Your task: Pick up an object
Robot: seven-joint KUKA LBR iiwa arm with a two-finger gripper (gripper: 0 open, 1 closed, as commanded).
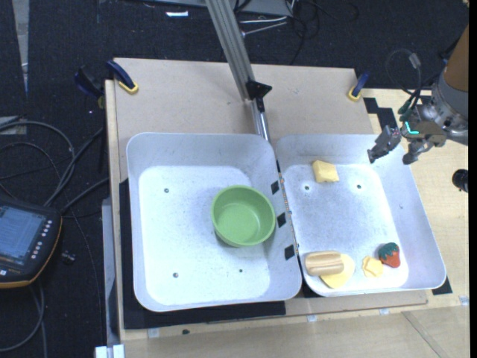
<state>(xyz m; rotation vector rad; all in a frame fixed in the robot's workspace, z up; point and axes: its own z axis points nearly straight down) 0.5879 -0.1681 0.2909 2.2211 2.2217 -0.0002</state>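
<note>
My gripper [396, 148] hangs open over the far right rim of the right bin [417, 222], with nothing between its two dark fingers. A yellow block [325, 171] lies at the back of that bin, to the gripper's left. Along the bin's front edge sit a tan hot-dog bun [323, 262] on a yellow slice [337, 278], a small yellow piece [372, 267] and a red strawberry [389, 254]. A green bowl [242, 215] stands upright in the left bin [149, 222].
A slanted metal pole [232, 39] runs down to the back of the divide between the bins. Blue-and-yellow clamps [121, 77] hold the board's far corners. A handheld pendant [22, 241] lies off the bench at the left.
</note>
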